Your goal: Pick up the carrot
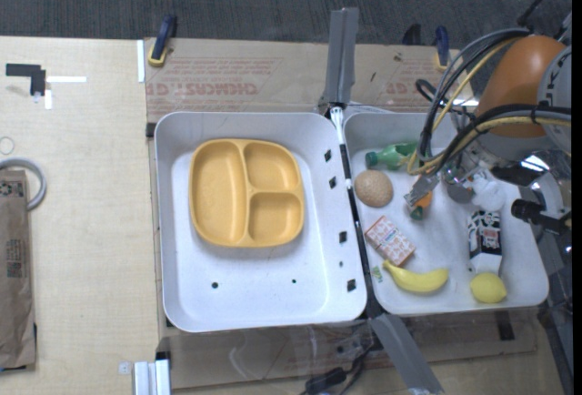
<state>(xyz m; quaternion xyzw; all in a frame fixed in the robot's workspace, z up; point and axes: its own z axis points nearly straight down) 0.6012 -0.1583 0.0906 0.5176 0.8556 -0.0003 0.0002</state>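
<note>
The carrot (424,199) is a small orange piece with a green end, lying in the right bin (527,288) near its middle. My gripper (431,185) reaches in from the right, directly over the carrot and partly covering its upper end. The grey gripper body and cables hide how the carrot sits against it. The arm's orange band (523,75) stands above the bin's far right corner.
Around the carrot in the right bin lie a green bottle (393,155), a brown round fruit (373,188), a pink carton (390,240), a banana (417,278), a lemon (488,288) and a black-and-white bottle (485,235). The left bin (182,293) holds a yellow divided plate (246,193).
</note>
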